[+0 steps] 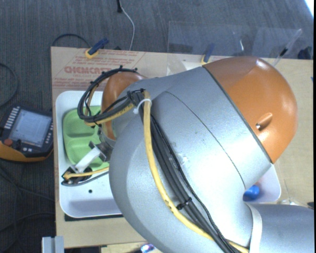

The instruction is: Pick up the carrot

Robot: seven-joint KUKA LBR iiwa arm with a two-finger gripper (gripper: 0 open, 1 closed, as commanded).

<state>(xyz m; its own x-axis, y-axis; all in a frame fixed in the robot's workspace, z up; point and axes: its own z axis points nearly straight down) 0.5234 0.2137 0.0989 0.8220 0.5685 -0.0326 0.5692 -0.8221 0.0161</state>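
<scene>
From above, the grey arm [200, 162] with its orange band [263, 104] covers most of the bench, reaching from about four o'clock toward nine o'clock over the left white bin [73, 204]. Black cables [102, 101] and a yellow cable [152, 162] run along the arm. Its wrist end sits low inside that bin, above a green tray [76, 133]. The gripper [92, 159] is mostly hidden beneath the wrist, so I cannot tell how it stands. A white and dark piece shows at its tip, near a spoon-like utensil [81, 177] lying at seven o'clock in the bin. The carrot cannot be made out. A blue object [252, 193] peeks out at four o'clock. A teach pendant [23, 133] lies on the floor at nine o'clock.
</scene>
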